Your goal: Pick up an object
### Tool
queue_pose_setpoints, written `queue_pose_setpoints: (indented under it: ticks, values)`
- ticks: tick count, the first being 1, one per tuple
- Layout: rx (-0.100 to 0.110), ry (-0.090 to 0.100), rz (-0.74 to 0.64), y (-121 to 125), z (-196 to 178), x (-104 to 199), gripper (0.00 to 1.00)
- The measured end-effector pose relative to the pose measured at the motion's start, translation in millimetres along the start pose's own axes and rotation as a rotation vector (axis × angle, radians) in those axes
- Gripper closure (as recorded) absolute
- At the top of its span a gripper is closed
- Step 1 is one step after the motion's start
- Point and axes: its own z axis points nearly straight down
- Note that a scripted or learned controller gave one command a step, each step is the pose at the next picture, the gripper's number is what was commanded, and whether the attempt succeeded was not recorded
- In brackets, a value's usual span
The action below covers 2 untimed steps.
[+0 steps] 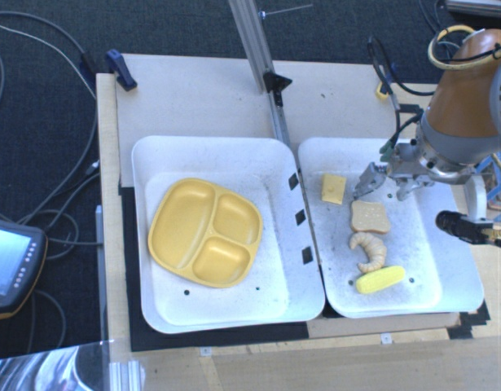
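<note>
In the right bin lie a yellow cheese-like square, a tan bread slice, a pale croissant-shaped piece and a yellow corn cob. My gripper hangs over the bin's upper middle, just above and to the right of the bread slice. Its two fingers stand spread apart, open, with nothing between them. The grey arm with its orange band comes in from the upper right.
The left bin holds a yellow divided tray. A metal pole rises between the bins at the back. Cables lie on the dark floor at left, and a blue clamp sits at the bench's back left corner.
</note>
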Motion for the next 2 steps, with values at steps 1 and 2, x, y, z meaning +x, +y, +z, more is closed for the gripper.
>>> queue_pose_setpoints:
  ticks: [1,2]
  values:
    - [-0.001,0.0,0.0,0,0,0,0.0]
    - [0.006,0.0,0.001,-2,63,2,0.0]
